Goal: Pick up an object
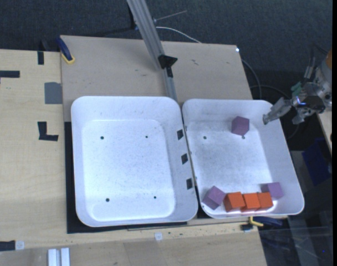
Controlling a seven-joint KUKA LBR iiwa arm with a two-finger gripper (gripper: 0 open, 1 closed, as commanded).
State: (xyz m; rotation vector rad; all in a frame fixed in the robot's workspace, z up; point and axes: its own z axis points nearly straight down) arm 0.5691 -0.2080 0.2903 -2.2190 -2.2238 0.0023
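The right bin [279,148] holds a purple cube [240,126] near its far side. Along its near wall lies a row: a purple block [215,196], three orange blocks [234,201] [250,201] [264,200] side by side, and another purple block [275,190] at the right corner. My gripper [281,117] hangs over the bin's far right rim, right of the purple cube and apart from it. It is open, with nothing between its fingers.
The left bin [80,148] sits beside the right one, their rims touching in the middle. A slanted metal rail [149,29] rises behind the bins. Small clamps sit at the bench's far left corner [66,51] and near edge [261,221].
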